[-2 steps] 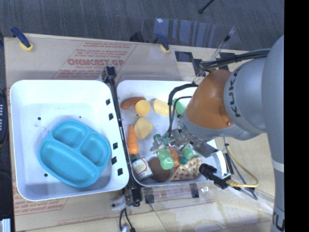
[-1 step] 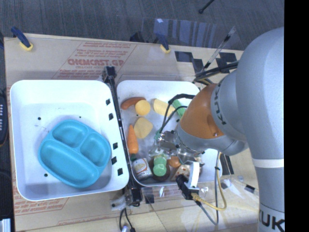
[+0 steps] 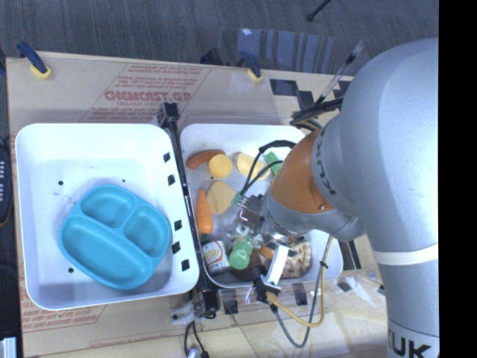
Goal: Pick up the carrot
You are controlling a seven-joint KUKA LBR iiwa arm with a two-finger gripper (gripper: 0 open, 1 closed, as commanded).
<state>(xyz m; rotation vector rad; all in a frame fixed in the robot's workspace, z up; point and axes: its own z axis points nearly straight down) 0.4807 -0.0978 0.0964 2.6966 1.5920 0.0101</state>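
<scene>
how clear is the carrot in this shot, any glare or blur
Camera view: the carrot reads fairly sharp and evenly lit, with no glare on it; the white right bin is bright, slightly washed out; the arm looms large and soft in the foreground.

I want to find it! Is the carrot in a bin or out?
In. The carrot lies flat inside the right bin, along its left wall.

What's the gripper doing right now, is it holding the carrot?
Gripper: open or closed cannot be told. The carrot lies in the right bin, apart from it.
</scene>
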